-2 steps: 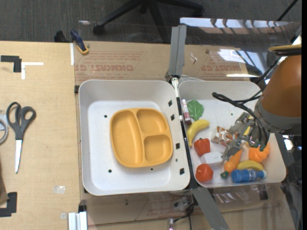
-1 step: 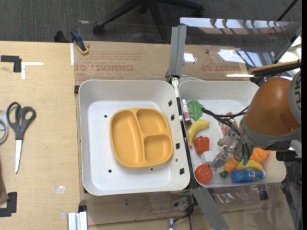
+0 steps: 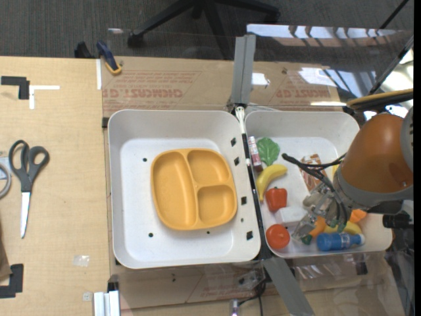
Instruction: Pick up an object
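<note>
The arm [image 3: 378,160] reaches into the right bin [image 3: 299,120]. The gripper [image 3: 316,219] sits low among the toys at the near right; whether it grips anything cannot be told. Just beside it lies a blue bottle [image 3: 339,241], long axis left to right. A banana [image 3: 270,178] points near-left. The left bin [image 3: 125,196] holds a yellow tray [image 3: 194,188].

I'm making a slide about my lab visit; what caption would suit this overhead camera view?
Robot arm's gripper lowered among toy foods in the right bin, beside a yellow divided plate in the left bin.
</note>
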Available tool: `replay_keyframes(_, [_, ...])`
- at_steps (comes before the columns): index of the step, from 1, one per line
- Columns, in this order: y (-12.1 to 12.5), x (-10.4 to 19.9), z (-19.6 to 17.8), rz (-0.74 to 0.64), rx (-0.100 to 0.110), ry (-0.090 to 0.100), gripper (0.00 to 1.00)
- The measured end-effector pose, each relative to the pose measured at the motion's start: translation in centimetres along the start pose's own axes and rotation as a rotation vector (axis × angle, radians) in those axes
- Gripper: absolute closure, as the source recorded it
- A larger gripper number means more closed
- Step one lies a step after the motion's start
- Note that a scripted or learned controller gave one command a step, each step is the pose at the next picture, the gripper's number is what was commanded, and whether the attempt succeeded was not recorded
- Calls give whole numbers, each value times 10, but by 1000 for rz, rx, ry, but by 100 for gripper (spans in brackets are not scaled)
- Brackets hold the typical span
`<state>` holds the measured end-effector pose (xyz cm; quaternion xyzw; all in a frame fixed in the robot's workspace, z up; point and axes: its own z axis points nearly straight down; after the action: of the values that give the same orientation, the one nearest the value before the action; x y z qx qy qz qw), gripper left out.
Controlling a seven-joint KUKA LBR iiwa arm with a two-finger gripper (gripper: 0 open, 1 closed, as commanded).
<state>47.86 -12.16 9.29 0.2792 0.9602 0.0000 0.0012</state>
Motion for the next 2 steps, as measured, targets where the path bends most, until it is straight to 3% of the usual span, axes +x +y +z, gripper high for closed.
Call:
replay_keyframes(1, [72, -73, 0, 272, 0, -2, 0])
replay_keyframes(2, [22, 4, 1, 245, 1, 1, 0])
